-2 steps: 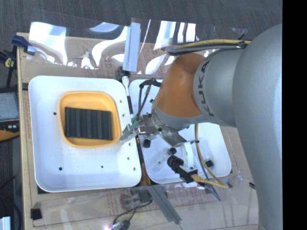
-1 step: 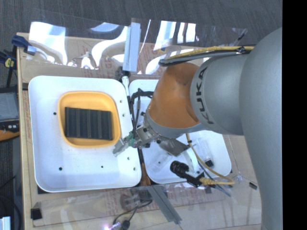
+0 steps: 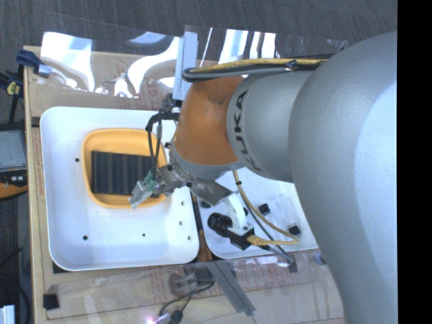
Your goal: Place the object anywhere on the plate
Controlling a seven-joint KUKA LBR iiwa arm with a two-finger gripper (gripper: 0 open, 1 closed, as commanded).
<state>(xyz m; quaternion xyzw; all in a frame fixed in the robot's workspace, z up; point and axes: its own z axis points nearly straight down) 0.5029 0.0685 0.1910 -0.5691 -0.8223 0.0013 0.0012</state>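
A yellow plate (image 3: 90,155) with a dark ribbed centre (image 3: 118,171) lies in the left white bin (image 3: 67,228), towards its back. My gripper (image 3: 144,192) hangs over the plate's near right rim, reaching in from the right under the grey arm with its orange band (image 3: 206,130). A small green and grey part (image 3: 148,180) shows at the gripper's tip. I cannot tell whether it belongs to the gripper or is a separate object. The arm hides the space behind the gripper.
The right white bin (image 3: 287,211) is mostly covered by the arm; a few small dark bits lie on its visible floor. A black fitting with a yellow cable (image 3: 229,231) hangs near the divide between the bins. Clamps and tools sit off the bench's left edge.
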